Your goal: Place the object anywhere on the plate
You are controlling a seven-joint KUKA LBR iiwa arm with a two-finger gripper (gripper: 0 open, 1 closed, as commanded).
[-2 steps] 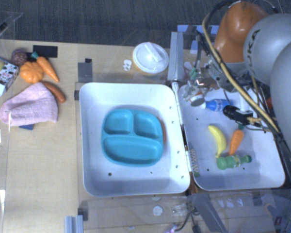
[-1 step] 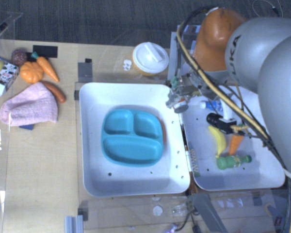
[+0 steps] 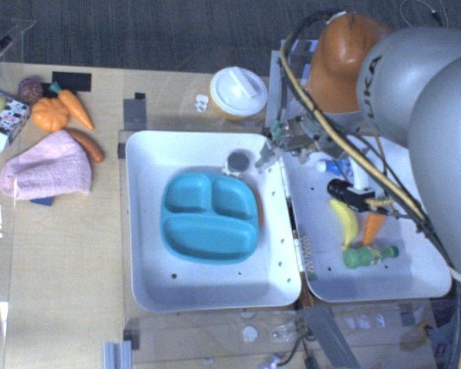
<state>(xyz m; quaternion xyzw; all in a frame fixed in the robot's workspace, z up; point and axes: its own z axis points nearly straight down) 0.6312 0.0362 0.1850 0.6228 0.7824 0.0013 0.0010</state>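
Two bins (image 3: pixel 138 283), blue plate (image 3: pixel 210 217) left, banana (image 3: pixel 344 221) right; pincer (image 3: pixel 270 154) state unclear.

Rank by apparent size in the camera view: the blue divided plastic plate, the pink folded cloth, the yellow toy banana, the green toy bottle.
1. Blue divided plate
2. Pink folded cloth
3. Yellow toy banana and green toy bottle: too alike to rank, and both partly hidden.

2 white bins (image 3: pixel 142 283) — 1 blue plate (image 3: pixel 207 217), 1 banana (image 3: pixel 346 221), 1 pink cloth (image 3: pixel 46 171).
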